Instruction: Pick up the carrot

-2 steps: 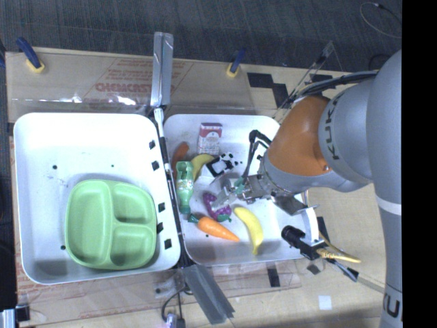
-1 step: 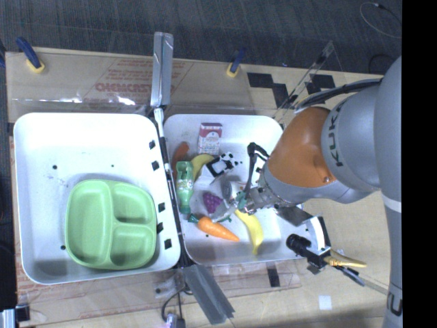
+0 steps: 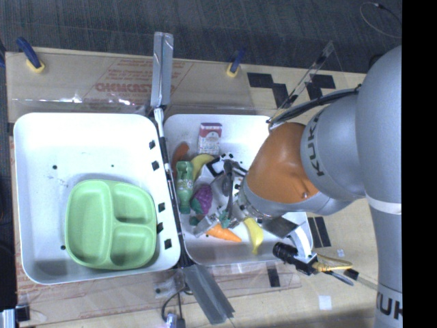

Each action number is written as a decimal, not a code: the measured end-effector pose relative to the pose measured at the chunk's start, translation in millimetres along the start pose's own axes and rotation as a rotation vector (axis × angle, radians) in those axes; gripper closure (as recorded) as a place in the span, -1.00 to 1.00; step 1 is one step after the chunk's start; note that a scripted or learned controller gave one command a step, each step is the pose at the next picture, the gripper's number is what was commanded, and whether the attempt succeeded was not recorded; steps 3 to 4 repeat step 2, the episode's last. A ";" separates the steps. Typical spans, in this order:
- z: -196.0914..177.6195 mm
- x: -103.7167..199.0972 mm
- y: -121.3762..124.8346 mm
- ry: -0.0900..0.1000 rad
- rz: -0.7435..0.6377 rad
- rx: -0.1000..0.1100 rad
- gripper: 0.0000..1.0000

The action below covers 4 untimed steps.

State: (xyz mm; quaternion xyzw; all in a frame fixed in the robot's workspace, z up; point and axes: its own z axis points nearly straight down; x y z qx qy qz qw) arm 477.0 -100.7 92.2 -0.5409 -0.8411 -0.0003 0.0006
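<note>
The carrot (image 3: 224, 234) is small and orange and lies near the front wall of the right bin (image 3: 263, 125), pointing left. My gripper (image 3: 228, 209) hangs just above and behind it, low in the bin among the toy foods. The grey arm with its orange band (image 3: 280, 166) reaches in from the right and hides the bin's right half. Nothing is visibly lifted.
Near the carrot lie a yellow piece (image 3: 254, 232), a purple vegetable (image 3: 202, 198), a green bottle (image 3: 184, 180), a banana (image 3: 203, 162), a brown item (image 3: 180, 152) and a red-and-white carton (image 3: 209, 139). The left bin (image 3: 41, 149) holds a green divided plate (image 3: 109, 223).
</note>
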 end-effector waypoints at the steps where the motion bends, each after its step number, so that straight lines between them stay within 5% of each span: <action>1: -9.5 0.3 0.8 0.000 -0.006 0.000 1.00; 2: -99.4 73.2 33.1 0.000 -0.141 0.001 1.00; 4: -99.4 73.2 33.1 0.000 -0.141 0.001 1.00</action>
